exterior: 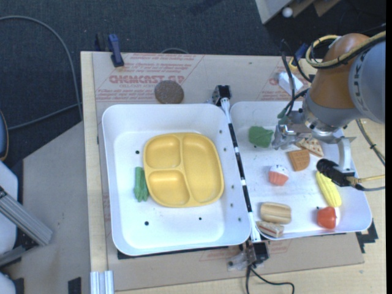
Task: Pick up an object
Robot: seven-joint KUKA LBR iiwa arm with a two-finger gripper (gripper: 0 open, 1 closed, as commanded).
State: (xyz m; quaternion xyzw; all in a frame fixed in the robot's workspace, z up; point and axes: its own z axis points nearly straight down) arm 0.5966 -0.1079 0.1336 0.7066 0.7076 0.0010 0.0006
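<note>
So the arm [343, 72] came in from 3 o'clock, wrist bent down over the top of the right bin [361, 222], with the hand [288, 135] low beside the green leafy toy [260, 136], which sat at its 9 o'clock. Couldn't tell how the hand was set, honestly. The yellow corn [329, 188] lay at the bin's 3 o'clock side, long axis running roughly 11 to 5. A hot dog bun [275, 212] lay sideways at 6 o'clock. The left bin [116, 182] held a yellow divided plate [214, 164]
</note>
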